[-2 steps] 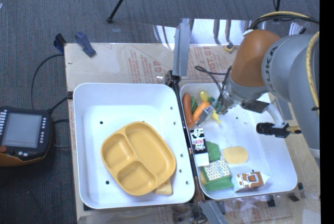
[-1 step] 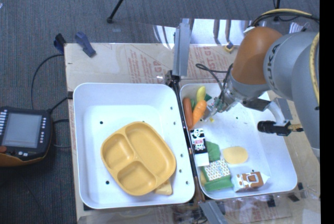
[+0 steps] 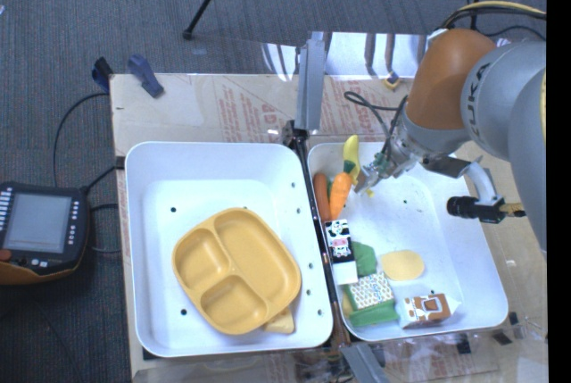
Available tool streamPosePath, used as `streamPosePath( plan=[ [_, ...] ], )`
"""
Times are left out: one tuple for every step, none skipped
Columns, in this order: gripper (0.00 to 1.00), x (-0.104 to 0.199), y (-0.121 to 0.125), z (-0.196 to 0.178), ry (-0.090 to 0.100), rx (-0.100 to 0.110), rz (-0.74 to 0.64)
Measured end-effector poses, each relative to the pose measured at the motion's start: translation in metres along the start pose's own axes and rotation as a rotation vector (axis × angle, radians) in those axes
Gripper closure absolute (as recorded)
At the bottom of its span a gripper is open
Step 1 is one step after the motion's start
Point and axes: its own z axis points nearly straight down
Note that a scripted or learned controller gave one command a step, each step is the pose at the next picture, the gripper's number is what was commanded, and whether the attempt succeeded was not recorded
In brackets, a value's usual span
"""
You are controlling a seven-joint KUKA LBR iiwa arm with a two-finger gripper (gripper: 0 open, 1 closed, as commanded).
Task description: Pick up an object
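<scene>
I judge that the task is at the approach step: my tool [image 3: 368, 179] hangs low in the right white plastic bin [image 3: 482, 270], at about ten o'clock of it, just beside the yellow plastic banana [image 3: 351, 153] and the orange toy carrot [image 3: 340, 191]. Nothing is visible between the tips, and whether they are spread or pressed together I cannot tell, because the tool is small and partly lost against the toys.

The nearest candidates are the banana and the carrot, both lying against the left wall of this bin. I think the next move needs a small correction toward one of them, then a straight descent. The wall is close, so one tip may hit it.

My count: two bins on the surface. The left white bin [image 3: 161, 194] has one yellow divided plate [image 3: 235, 270] near its centre. The right bin has one banana, two carrot-like pieces (the second one darker orange [image 3: 320, 190]), one small black-and-white carton [image 3: 338, 240], one flat yellow disc [image 3: 402, 264], one green patterned block [image 3: 368, 295] and one small brown-and-white box [image 3: 426, 308] at five o'clock.
</scene>
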Motion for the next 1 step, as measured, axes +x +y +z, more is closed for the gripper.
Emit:
streamPosePath(
  plan=[
    [1.0, 0.0806, -0.0195, -0.0666, -0.001, -0.006, -0.008]
  ],
)
